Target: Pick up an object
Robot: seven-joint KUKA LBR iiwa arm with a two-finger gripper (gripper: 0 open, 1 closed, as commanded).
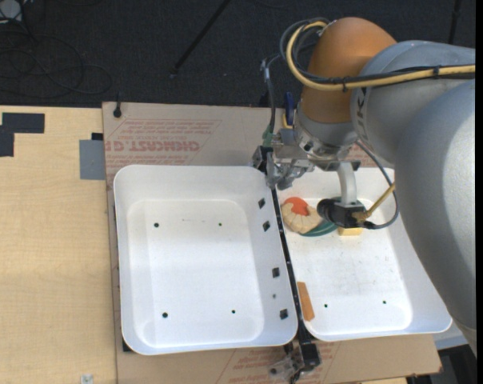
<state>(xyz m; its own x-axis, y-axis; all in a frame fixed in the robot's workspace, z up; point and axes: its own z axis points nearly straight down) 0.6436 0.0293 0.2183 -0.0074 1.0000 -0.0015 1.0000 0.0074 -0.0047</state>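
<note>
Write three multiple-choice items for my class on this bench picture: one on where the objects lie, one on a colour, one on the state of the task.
1. Where do the loose objects lie?
A. In the left bin
B. In the right bin
C. On the cardboard

2. What colour is the stick by the divider between the bins?
A. Orange
B. Blue
C. Black

3. How do the objects stand?
A. One hangs in the air
B. All rest on the bin floor
C. One lies outside the bins

Answers: 1 B, the cluster of objects sits in the right bin. 2 A, the stick is orange. 3 B, nothing is lifted; the gripper is over the bin's far edge.
</note>
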